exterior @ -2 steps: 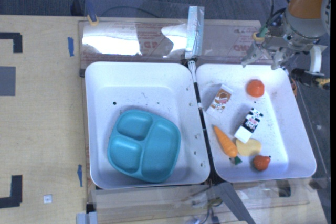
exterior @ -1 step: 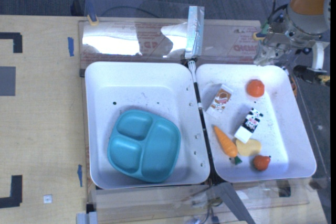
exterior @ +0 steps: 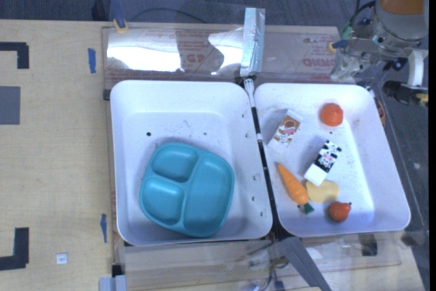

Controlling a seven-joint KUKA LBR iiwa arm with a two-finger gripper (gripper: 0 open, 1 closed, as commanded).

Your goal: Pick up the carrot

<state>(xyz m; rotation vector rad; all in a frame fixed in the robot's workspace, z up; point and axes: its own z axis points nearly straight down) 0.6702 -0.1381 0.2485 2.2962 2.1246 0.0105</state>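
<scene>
The carrot (exterior: 293, 185) lies in the right bin (exterior: 381, 211), near its lower left, orange with a green tip pointing down-right. It rests beside a pale yellow piece (exterior: 324, 191). My gripper (exterior: 354, 65) hangs at the upper right, above the right bin's far rim and well away from the carrot. The arm's orange band and grey wrist sit above it.
The right bin also holds an orange ball (exterior: 332, 114), a small white carton (exterior: 286, 130), a black-and-white cow-print box (exterior: 323, 164) and a red tomato-like piece (exterior: 339, 212). A teal divided plate (exterior: 187, 189) lies in the left bin (exterior: 129, 105). A clear panel stands behind both bins.
</scene>
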